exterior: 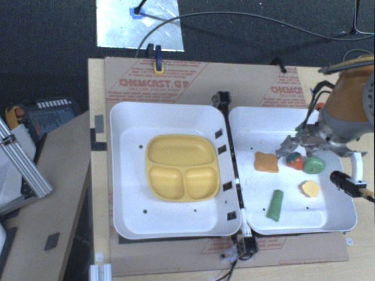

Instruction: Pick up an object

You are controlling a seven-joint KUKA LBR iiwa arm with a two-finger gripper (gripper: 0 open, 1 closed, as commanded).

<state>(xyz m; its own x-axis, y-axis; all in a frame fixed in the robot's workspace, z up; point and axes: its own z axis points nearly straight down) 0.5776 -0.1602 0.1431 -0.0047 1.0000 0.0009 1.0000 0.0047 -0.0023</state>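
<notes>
From above, we look down on a desk [96, 174] bearing two white bins side by side on a sheet of printed cardboard [199, 78]. The left bin [126, 157] carries a yellow tray [181, 167] with three compartments, one long one at the far side and two smaller ones nearer us, lying roughly in the bin's middle.

The right bin [258, 127] holds the loose items. We see an orange piece [266, 162] lying flat near the bin's centre, a green stick [275, 205] nearer the front edge and tilted slightly, a small yellow piece [310, 188] to its right, and a red item [295, 161] touching a round green item [314, 165] at the far right. All of these rest on the bin floor.

The arm [351, 107], grey with an orange band, reaches in from the right over the right bin's far right corner. Its gripper [296, 149] hangs low just above and beside the red item, with the green round one right next to it. We cannot tell whether the gripper is parted or closed, since its tip blends with the metal parts around it, and we see nothing lifted clear of the bin.

Beyond the bins, a blue and yellow clamp [157, 58] sits at the cardboard's far edge, and a shiny metal plate [138, 15] lies on the dark floor with cables trailing across it.
</notes>
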